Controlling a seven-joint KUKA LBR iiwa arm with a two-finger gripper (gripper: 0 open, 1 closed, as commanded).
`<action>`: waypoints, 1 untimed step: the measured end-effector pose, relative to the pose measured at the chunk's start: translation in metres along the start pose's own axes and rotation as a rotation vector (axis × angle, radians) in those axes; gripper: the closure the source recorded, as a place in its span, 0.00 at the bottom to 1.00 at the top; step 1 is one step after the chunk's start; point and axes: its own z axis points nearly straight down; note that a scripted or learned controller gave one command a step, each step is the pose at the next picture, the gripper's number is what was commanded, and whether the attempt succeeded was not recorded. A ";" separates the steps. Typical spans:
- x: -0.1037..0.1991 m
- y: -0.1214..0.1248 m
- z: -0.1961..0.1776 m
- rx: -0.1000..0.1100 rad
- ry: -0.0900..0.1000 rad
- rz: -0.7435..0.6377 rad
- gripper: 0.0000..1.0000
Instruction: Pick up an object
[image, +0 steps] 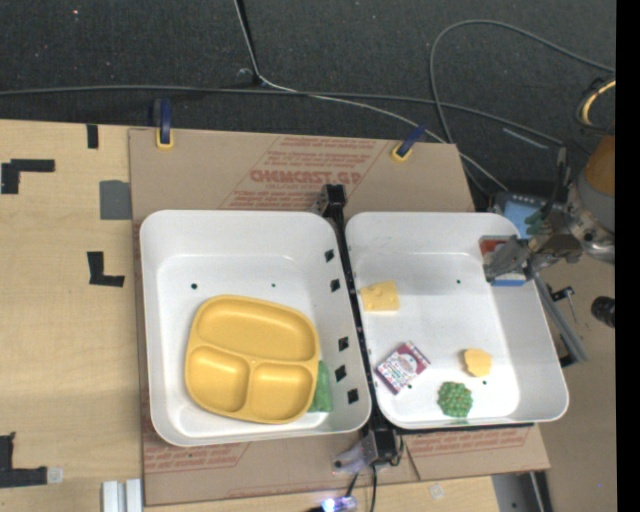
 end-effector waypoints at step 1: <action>0.051 -0.006 0.015 0.007 0.003 -0.002 1.00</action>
